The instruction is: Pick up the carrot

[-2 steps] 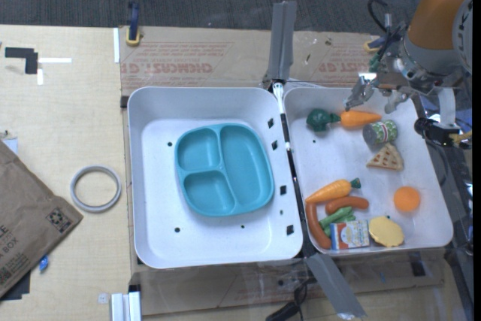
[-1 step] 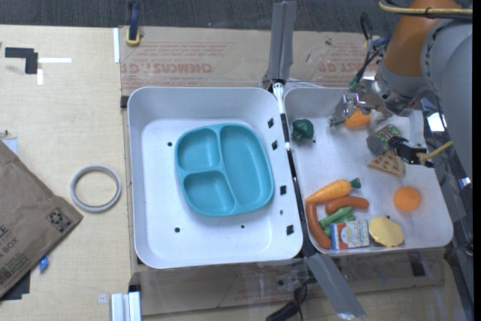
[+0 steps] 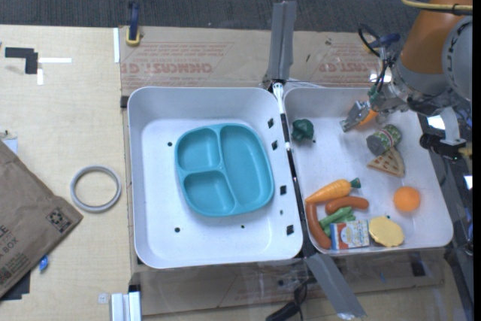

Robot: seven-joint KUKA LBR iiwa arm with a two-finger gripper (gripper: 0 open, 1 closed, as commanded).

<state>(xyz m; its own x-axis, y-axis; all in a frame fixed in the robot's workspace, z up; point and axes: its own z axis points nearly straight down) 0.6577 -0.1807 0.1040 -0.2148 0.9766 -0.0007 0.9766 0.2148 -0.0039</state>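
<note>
The carrot [image 3: 329,191], orange with a green top, lies slantwise in the front part of the right bin [image 3: 331,150]. It touches a red sausage [image 3: 348,204] just in front of it. My gripper [image 3: 355,119] hangs over the far side of the same bin, well behind and to the right of the carrot. A small orange patch shows at the gripper's tip, and I cannot make out what it is. Nothing touches the carrot from above.
The right bin also holds a dark green broccoli [image 3: 303,130], a green can [image 3: 385,139], a pizza wedge [image 3: 388,163], an orange [image 3: 406,199], a small carton [image 3: 349,234] and a yellow disc [image 3: 387,231]. A teal divided plate [image 3: 224,169] sits in the left bin. A tape ring [image 3: 95,187] lies on the bench.
</note>
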